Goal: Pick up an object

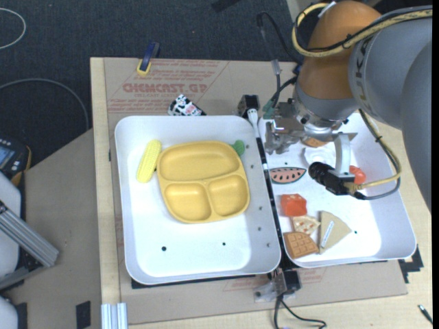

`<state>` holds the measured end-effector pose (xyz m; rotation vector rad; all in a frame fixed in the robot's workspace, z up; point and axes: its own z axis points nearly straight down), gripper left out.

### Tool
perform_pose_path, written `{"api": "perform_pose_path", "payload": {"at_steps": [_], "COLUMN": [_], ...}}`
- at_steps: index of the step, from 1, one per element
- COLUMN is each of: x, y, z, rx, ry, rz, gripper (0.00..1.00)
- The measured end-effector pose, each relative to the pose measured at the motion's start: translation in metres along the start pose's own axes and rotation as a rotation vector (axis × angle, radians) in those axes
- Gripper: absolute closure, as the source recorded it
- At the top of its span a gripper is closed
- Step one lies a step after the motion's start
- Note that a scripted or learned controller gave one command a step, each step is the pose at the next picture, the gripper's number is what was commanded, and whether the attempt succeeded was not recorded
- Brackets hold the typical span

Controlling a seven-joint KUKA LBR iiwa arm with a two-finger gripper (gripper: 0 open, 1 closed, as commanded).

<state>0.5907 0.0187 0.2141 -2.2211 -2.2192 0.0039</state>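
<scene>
Seen from above, the arm [357,53] is reaching in from the right and hanging over the far end of the right bin [391,204]. Its gripper [285,134] is sitting low near the divider between the bins; I cannot tell how it stands. A watermelon slice [287,175], red block [293,204], waffle [300,242] and cheese wedge [335,227] are lying below it. The left bin [130,184] is holding a yellow divided tray [202,180] with a corn cob [148,160] beside it.
</scene>
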Motion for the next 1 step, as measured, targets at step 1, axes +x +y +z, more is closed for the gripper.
{"api": "perform_pose_path", "payload": {"at_steps": [1], "x": [-0.0035], "y": [-0.0054], "z": [-0.0192], "rx": [-0.007], "ry": [0.0], "rz": [0.0], "gripper": [1.0]}}
